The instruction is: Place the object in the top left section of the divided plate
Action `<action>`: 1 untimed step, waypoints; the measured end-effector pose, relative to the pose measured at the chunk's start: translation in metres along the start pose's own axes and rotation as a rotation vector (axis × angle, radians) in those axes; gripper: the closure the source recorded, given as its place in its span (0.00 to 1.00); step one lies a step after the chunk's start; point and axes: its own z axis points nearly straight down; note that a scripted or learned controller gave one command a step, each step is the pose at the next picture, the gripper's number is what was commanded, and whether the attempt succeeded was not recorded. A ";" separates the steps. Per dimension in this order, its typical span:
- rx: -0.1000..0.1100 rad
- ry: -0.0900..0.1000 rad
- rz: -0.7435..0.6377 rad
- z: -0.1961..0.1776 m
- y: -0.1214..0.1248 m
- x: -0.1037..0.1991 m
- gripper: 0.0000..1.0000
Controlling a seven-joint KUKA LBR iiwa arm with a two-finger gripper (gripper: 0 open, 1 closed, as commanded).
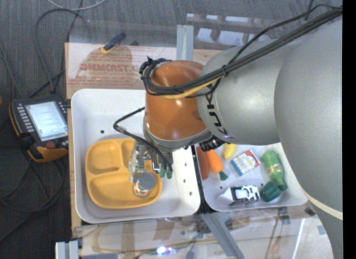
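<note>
Lower left of frame: a round grey metal object (146, 182) sits just below the gripper (143, 166) — over the yellow divided plastic plate's (105, 173) right side; finger state unclear.

A yellow divided plate (111, 174) is seen in the left white bin (97, 110). The hand (144, 169) is positioned over the plate's right side, with a grey round object (146, 182) seen just below it; whether that object is gripped cannot be told. The grey arm (278, 102) with its orange band (172, 104) is extended in from the right. In the right bin (295, 201), a carrot (214, 160), a small carton (245, 162), a green bottle (273, 166) and a black-and-white toy car (245, 194) are seen. A teach pendant (40, 121) is placed on the floor at the left.
</note>
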 end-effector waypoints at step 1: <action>-0.001 0.000 0.000 -0.009 0.001 0.000 1.00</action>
